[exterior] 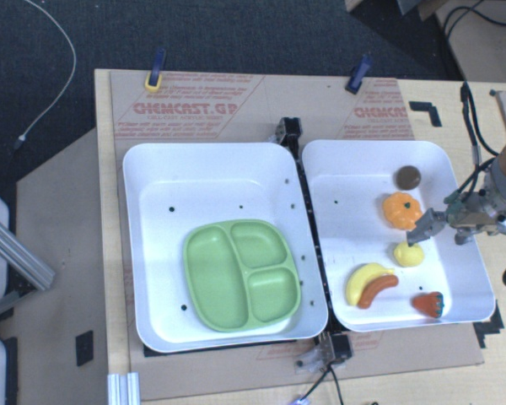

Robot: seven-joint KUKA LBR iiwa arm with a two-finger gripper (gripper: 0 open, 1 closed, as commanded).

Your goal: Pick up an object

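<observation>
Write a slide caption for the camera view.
Pincer hovers in the right bin between an orange and a lemon; green tray at left.

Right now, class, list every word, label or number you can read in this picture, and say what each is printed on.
"CHEMCAST G.P": red print on the brown board under the bins, behind the left bin.
A second red print of the same kind on that board behind the right bin: partly hidden and too blurred to read.
Smaller red lines around both prints: too small to read.
</observation>
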